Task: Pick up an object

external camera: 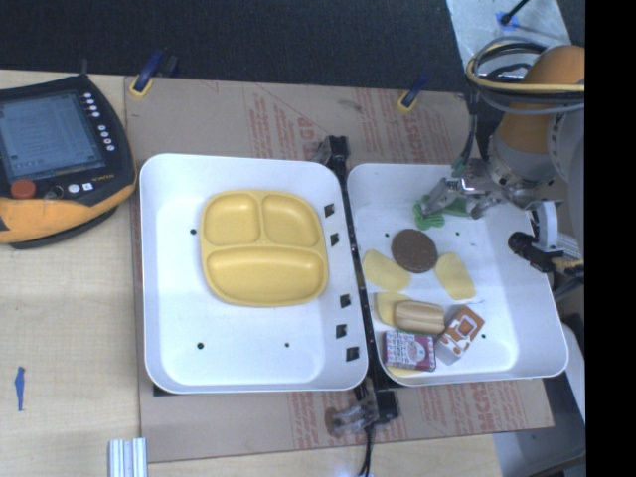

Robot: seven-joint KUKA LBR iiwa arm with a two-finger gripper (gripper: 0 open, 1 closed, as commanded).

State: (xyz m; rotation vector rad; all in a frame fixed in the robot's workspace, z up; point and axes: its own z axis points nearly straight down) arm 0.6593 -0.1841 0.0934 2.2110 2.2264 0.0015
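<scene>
The right bin (521,318) holds several small items. A green object (430,210) lies near its far edge, and my gripper (459,195) hangs right beside it, touching or nearly touching its right end. In front of them sit a brown round cookie (413,250), two pale yellow pieces (385,269) (456,275), a tan bun (418,315), a red packet (409,350) and an orange-and-white carton (463,329). The grey arm with its orange band (542,78) reaches in from the upper right.
In the left bin (164,266) rests a yellow divided plate (264,246). A teach pendant (55,157) lies on the bench at the far left. Black clips (343,256) line the seam between the bins.
</scene>
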